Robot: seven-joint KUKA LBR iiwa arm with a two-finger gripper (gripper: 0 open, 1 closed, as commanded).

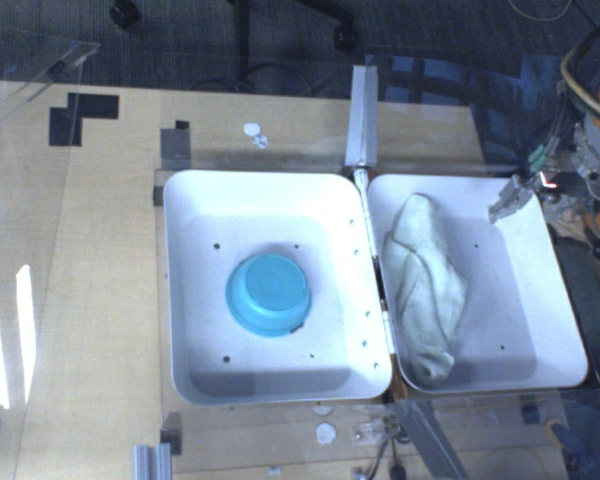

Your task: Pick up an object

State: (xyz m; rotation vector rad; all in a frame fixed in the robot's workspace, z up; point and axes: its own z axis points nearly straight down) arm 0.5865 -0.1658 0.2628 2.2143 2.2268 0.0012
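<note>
I see the wooden table [80,298] spread under both bins, with a black office-chair base [235,3] on the dark floor beyond its far edge. The left white bin [195,218] holds a blue bowl [269,294], upside down near its middle and standing apart from every wall. The right white bin [525,298] holds a crumpled whitish cloth [427,288] stretched along its left side, close against the wall shared with the other bin, from the far part down to the near corner. A metal post [361,118] rises behind the seam between the two bins. My arm's gripper [510,200] sits over the far right corner of the right bin, well apart from the cloth. I cannot tell whether its jaws are open or closed, and I see nothing between them.
</note>
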